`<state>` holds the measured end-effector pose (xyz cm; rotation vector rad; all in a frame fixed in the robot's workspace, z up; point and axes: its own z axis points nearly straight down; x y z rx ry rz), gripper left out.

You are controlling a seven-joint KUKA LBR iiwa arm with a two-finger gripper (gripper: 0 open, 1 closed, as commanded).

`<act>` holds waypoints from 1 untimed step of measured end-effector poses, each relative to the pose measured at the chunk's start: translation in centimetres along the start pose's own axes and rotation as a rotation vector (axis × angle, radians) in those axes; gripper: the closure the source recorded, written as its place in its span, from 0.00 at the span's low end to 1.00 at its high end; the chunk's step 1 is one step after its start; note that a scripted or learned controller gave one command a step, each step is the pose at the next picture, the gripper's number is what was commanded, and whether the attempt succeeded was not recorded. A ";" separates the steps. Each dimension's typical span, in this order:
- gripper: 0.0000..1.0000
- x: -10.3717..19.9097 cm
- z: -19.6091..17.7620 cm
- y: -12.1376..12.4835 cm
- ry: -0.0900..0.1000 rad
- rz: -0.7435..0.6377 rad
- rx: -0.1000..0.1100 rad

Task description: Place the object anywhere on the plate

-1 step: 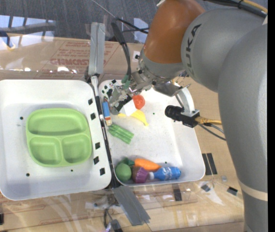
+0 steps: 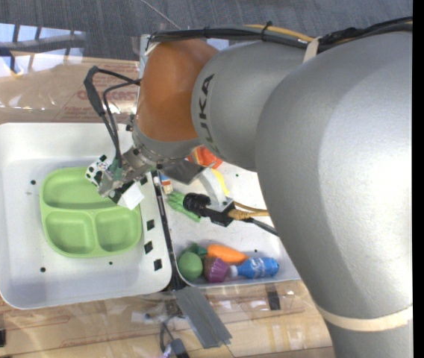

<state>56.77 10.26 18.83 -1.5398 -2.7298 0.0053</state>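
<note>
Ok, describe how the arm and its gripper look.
The arm is bulky, rounded and grey, with an orange band above the wrist and part of the dark KUKA lettering beside it. Black cables loop along it. The gripper is small, grey-and-white, with a black-and-white patterned tag.

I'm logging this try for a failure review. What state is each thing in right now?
Green plate: flat in the left bin, three compartments, nothing lying in them.
Gripper: over the plate's upper right rim.
Orange carrot: lying in the right bin.
Green ball: beside the carrot.
Blue bottle: on its side.
Purple toy: between the ball and the bottle.
</note>
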 end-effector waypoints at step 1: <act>0.00 -0.4 -0.2 -0.1 -0.003 0.006 -0.003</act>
